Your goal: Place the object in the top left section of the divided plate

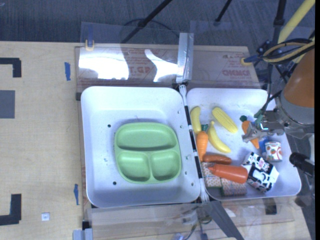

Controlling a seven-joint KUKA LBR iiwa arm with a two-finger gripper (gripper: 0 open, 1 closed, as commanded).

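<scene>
While the green divided plate (147,152) in the left bin (95,109) has nothing in any section, the gripper (254,130) is low in the right bin (235,95) among toy food, over a small orange piece (246,126), grip unclear, so placing remains.

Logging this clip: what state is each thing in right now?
Divided plate: flat in the left bin, sections unfilled.
Corn cob: lying in the right bin.
Banana: lying beside the corn.
Carrot: lying by the divider.
Pincer: low over the right bin's far side.
</scene>
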